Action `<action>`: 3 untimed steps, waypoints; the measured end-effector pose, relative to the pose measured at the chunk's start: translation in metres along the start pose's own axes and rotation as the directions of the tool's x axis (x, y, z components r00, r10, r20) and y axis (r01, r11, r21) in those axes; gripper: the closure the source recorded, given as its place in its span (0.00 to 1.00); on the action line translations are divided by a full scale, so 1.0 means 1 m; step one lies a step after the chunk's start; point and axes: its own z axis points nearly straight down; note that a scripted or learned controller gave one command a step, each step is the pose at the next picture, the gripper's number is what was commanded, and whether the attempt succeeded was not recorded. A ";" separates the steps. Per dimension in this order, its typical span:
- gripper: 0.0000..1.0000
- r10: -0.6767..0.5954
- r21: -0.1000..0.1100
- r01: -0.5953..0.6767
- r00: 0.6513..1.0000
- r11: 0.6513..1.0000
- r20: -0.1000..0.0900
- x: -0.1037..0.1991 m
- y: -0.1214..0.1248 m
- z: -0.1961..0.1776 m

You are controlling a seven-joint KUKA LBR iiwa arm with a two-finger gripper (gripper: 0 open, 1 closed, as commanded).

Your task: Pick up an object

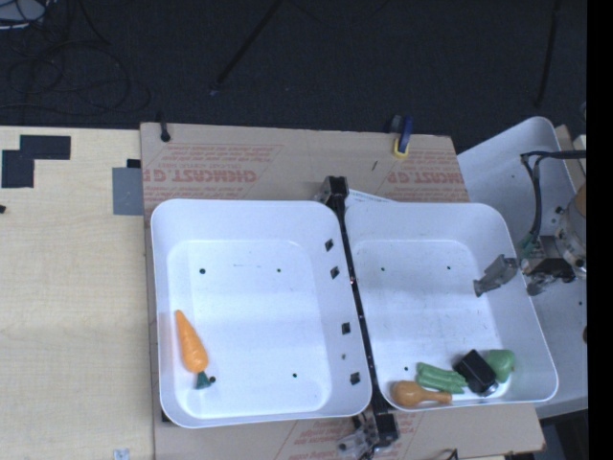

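i bring the claw (500,274), state unclear to me, toward five o'clock, squarely over the black block (475,371), before closing.

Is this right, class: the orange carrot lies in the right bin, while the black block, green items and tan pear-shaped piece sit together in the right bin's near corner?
One detail is wrong. The camera view shows the orange carrot in the left bin, near its left wall. The rest stands: the black block, green items and tan pear-shaped piece sit together in the right bin's near corner.
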 end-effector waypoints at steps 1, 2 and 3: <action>0.00 -0.001 -0.016 0.001 1.000 1.000 0.007 -0.012 0.012 -0.139; 0.00 -0.002 -0.018 0.002 1.000 1.000 0.008 -0.012 -0.009 -0.295; 1.00 -0.007 0.000 0.007 1.000 1.000 0.002 -0.010 -0.007 -0.294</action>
